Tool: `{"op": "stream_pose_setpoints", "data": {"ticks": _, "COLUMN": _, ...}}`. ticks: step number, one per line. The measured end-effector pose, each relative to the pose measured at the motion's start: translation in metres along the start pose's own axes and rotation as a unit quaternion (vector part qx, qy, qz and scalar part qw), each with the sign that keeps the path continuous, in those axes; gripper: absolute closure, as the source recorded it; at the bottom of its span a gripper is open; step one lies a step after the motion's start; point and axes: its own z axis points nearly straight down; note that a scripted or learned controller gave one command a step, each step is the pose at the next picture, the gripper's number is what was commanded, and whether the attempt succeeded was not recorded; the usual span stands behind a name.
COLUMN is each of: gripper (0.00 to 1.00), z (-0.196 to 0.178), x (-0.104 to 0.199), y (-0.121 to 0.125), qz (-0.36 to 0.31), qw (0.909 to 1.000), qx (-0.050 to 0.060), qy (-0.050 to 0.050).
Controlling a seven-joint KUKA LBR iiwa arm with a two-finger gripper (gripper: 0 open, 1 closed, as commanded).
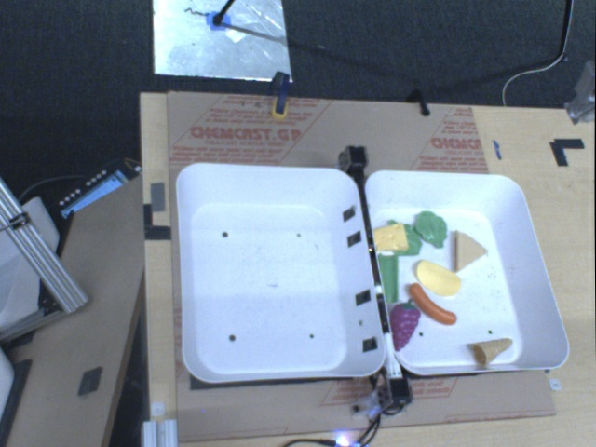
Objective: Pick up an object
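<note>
**Inspection: toy food grouped in right bin**

Two shallow white bins sat side by side on the table (307, 124), joined along a central seam fitted with dark clips. The left bin (270, 268) presented a plain white floor with a few small dark dots.

All candidate objects lay in the right bin (531, 277), crowded toward its left wall. A yellow block resembling cheese (391, 238) sat uppermost, touching a green leafy piece (429, 227) on its right. A flat green strip (387, 277) ran down beside the seam below the cheese. A purple grape cluster (403, 322) lay at the lower end of that strip. A glossy yellow lemon-shaped piece (437, 277) rested near the middle, with an orange-red sausage (433, 305) just below it, angled downward to the right. A tan wedge (467, 250) lay to the right of the green leafy piece. A tan cone-shaped piece (491, 350) lay apart near the front rim.

The state of the pincer could not be told from this view.
</note>
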Motion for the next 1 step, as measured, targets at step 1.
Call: {"op": "stream_pose_setpoints", "data": {"ticks": 1, "gripper": 1.0, "z": -0.0006, "x": 0.0034, "y": 0.0099, "qz": -0.001, "qw": 1.0, "qx": 0.0, "qy": 0.0}}
